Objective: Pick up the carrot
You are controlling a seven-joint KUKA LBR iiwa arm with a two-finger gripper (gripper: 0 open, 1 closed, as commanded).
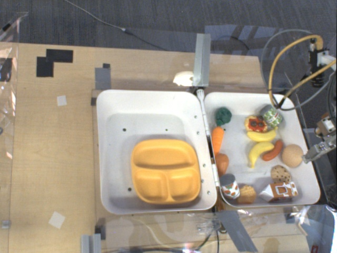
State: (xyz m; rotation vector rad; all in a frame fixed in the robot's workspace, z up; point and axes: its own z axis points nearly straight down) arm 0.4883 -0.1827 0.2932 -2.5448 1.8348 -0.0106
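The carrot lies tucked against the right bin's nine-o'clock wall, ungrasped, beside a yellow tray; whether the jaws are open I cannot tell.

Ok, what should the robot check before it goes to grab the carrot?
1. Carrot in sight, in the right bin: ok.
2. Carrot top uncovered: ok.
3. Room around it: not ok; it lies by the bin's left wall, with a brown food touching its lower end.
4. Gripper over the carrot: not ok; it sits at the bin's right edge.
5. Fingers ready: cannot tell.
6. Yellow tray out of the way, in the left bin: ok.
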